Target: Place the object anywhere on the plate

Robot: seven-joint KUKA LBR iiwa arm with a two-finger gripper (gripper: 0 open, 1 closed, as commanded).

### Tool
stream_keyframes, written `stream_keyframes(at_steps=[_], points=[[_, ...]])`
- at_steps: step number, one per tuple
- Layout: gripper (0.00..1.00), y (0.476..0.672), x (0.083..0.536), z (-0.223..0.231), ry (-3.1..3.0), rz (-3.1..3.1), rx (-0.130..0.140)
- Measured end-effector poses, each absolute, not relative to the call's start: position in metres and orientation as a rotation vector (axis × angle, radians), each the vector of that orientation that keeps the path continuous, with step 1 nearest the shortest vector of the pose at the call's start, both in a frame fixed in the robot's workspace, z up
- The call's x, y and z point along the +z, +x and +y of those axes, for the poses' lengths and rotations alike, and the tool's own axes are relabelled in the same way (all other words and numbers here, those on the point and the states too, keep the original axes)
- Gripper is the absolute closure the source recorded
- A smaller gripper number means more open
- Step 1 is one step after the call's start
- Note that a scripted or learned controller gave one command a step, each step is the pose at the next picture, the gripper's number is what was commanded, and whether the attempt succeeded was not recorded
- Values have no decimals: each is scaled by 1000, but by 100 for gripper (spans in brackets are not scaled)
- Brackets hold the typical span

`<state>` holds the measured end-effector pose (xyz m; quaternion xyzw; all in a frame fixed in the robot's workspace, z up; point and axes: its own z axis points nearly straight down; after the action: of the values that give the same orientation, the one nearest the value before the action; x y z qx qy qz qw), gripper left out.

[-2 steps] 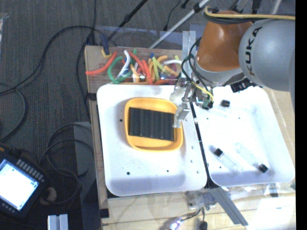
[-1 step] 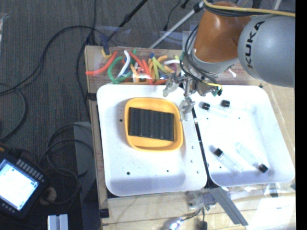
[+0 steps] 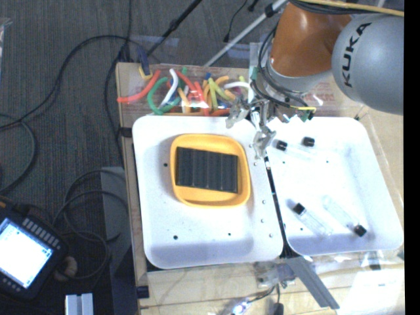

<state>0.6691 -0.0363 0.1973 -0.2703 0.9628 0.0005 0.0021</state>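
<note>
Clear tubes, three as far as I could count, lay in the right bin [image 3: 377,176]. Two [image 3: 312,219] [image 3: 341,215] lay parallel near its near edge, slanting far-left to near-right. One [image 3: 293,146] lay crosswise by its far-left corner. The left bin [image 3: 151,215] held one yellow plate [image 3: 244,176]. The gripper [image 3: 262,136] hung over the bins' shared far edge; I could not tell its grip.

Bright, even light falls from overhead, and the two white bins [image 3: 197,241] nearly wash out, their surfaces flat and pale with little texture left. Shadows are soft and short, just a faint grey rim under the yellow plate [image 3: 210,169]. The grey arm [image 3: 371,54] carries a mild sheen. The dark floor [image 3: 59,77] to the left stays dim and grainy. The overall picture is slightly soft, with fine detail smeared.
</note>
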Motion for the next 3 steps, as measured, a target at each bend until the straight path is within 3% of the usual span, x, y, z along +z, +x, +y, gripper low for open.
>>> stream_keyframes(at_steps=[1,3], points=[[0,669,190,-9,-1559,2722,6],[0,669,211,69,-2128,2305,7]])
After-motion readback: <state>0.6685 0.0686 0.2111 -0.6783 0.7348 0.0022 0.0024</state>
